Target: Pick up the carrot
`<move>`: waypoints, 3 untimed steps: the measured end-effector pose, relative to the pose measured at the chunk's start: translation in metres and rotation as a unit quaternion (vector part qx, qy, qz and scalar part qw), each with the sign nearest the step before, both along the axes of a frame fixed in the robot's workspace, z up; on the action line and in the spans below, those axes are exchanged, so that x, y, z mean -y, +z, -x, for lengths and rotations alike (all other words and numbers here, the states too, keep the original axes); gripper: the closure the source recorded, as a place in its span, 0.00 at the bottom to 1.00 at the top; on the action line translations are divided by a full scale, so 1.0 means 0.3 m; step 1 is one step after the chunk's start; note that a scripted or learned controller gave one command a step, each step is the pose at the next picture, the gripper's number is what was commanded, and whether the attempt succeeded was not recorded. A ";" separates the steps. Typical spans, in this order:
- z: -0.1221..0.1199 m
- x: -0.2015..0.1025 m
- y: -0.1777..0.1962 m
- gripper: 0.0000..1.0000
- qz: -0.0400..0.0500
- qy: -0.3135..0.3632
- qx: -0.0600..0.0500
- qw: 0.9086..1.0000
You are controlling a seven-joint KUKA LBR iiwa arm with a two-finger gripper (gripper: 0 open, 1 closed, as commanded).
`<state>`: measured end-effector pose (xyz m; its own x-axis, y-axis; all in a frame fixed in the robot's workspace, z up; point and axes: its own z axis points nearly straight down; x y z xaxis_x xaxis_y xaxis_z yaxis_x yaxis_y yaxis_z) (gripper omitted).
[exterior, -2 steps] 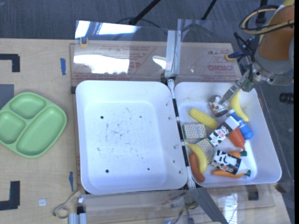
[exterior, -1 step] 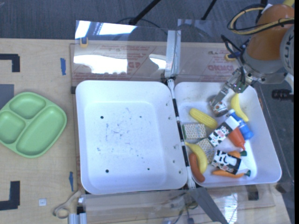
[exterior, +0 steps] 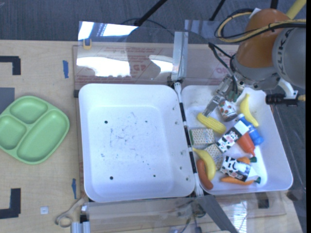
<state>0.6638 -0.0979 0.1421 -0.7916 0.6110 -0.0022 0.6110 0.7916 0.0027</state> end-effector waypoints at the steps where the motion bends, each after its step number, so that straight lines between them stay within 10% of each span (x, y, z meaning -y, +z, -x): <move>1: 0.017 -0.016 -0.150 0.00 0.000 0.124 -0.003 0.992; 2: 0.012 -0.136 0.151 0.00 0.001 0.204 0.003 0.979; 3: 0.013 -0.135 0.149 0.00 0.001 0.204 0.003 0.979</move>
